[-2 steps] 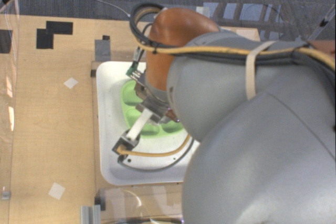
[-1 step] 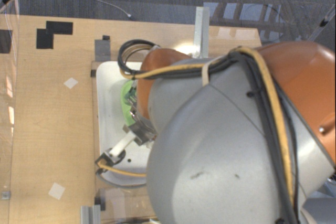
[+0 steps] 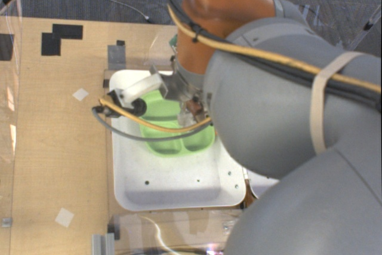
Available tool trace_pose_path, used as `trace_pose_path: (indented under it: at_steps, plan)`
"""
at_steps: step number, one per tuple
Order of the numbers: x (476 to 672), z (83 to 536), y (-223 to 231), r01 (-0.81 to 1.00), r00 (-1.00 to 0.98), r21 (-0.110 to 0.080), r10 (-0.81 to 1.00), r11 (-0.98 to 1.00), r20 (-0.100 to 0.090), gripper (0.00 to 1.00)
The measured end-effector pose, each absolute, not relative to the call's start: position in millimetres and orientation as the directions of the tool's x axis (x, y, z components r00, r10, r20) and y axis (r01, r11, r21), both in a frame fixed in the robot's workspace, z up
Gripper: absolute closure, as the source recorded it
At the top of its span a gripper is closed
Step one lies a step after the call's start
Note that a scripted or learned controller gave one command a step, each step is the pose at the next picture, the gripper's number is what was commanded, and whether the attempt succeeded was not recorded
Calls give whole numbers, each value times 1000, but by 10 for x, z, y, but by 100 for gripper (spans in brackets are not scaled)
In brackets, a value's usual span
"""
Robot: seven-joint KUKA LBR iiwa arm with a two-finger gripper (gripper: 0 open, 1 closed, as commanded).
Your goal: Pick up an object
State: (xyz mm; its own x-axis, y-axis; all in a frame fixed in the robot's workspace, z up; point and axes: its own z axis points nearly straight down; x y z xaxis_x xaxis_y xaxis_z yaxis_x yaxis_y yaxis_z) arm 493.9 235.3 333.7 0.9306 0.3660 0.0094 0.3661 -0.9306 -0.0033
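Note:
A light green plastic container (image 3: 173, 131) with two compartments lies in the upper part of the left white bin (image 3: 173, 191). The arm's wrist, with a white cylindrical part and a black cable, hangs right over the container's far end. The gripper (image 3: 188, 111) points down at the container's upper right part; its fingers are hidden under the wrist and the big grey arm. Small brownish metal parts show near the container's far rim.
The grey arm with its orange band covers the right half of the view and most of the right bin (image 3: 259, 185). Bare wooden bench with black markers lies to the left. A yellow-and-black cable (image 3: 143, 125) loops over the container.

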Motion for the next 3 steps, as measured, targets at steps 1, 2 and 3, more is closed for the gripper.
trace_pose_path:
  at_steps: [1, 2, 3]
  plan:
    - [4863, 2487, 2346, 203, 979, 2, 203, -979, -3, 100]
    - [4863, 2127, 2345, 436, 900, 0, 436, -900, -2, 100]
    - [4879, 3758, 2350, 446, 895, -2, 446, -895, 12, 100]
